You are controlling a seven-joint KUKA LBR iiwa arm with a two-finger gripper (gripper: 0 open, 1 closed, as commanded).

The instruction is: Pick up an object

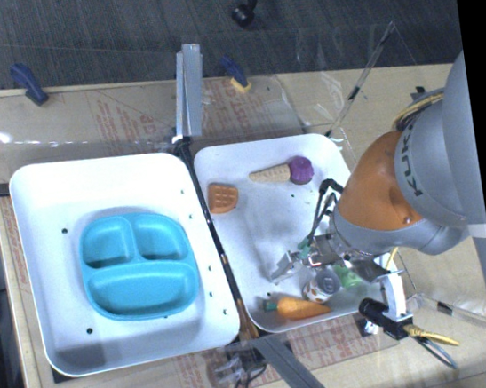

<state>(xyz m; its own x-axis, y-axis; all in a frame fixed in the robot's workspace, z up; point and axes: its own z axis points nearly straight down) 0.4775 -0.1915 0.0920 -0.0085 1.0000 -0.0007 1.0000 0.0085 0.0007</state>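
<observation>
We see several small things lying in the right bin (220, 160), any of which could serve as the object to pick up. A carrot (299, 307) lies along the bin's near edge, orange with a green tip at its left end, just below and a little left of the pincer (311, 260). Right beside the carrot's right end sit a small round silvery thing (321, 287) and something green (349, 277), partly hidden under the wrist; we cannot name them surely. Farther up the bin lie an ice cream cone (278, 173) with a purple scoop, on its side near the far wall, and an orange waffle-like piece (223, 198) near the left wall, both well apart from the pincer.

The pincer hangs low over the lower right part of this bin, and we cannot tell how it is set.

The left bin (37, 195) holds a blue divided tray (138, 266). Both bins rest on the tabletop (80, 122).
</observation>
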